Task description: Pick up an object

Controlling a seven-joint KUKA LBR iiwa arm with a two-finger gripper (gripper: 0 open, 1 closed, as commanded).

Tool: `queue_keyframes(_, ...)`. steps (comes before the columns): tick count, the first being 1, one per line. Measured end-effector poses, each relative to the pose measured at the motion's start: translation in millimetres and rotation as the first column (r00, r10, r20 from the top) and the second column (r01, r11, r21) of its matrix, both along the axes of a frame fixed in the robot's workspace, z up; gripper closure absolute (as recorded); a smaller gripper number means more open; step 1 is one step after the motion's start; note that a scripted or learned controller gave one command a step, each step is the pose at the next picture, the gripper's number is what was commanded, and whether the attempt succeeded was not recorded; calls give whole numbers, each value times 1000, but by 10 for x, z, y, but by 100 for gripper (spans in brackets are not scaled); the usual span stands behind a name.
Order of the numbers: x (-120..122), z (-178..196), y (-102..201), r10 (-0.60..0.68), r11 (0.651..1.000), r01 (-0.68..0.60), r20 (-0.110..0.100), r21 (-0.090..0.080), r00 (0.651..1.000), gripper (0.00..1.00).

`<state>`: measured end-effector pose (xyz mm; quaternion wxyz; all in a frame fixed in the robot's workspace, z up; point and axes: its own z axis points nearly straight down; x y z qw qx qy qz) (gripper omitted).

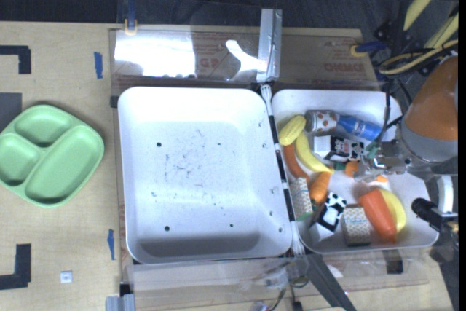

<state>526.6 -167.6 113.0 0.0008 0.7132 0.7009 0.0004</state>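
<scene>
bench (58, 47): pale wood top, with black corner marks at its left edge and bits of blue tape; dark carpet lies beyond it, crossed by black stand legs and a yellow bar at top right.
left bin (196, 171): shallow, white, faintly scuffed on its floor, set beside the right bin with their rims touching.
right bin (320, 100): white, crowded with small things.
clear panel (189, 47): stands behind the left bin, catching glare, with cardboard behind it.
green plate (47, 154): three compartments, lying on the bench well apart from the bins, to the left.
arm (437, 113): grey with an orange band, reaching in over the right bin's right side.
gripper (378, 160): low over the middle of the right bin, above the pile; cannot tell how it is set, as clutter hides it.
banana (302, 146): yellow, curved, near the bin's left wall.
carrot (378, 213): orange-red, lying against a second yellow piece at lower right.
blue bottle (357, 127): lies along the far side.
checkered block (331, 209): black and white, near the front.
tape roll (355, 226): patterned, at the front rim.
</scene>
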Motion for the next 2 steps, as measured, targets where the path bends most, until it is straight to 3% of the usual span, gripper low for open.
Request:
queue_keyframes(1,-230,661,-11,74,997,-74,-1,0,997,100)
queue_keyframes(2,-230,661,-11,74,997,-74,-1,0,997,0)
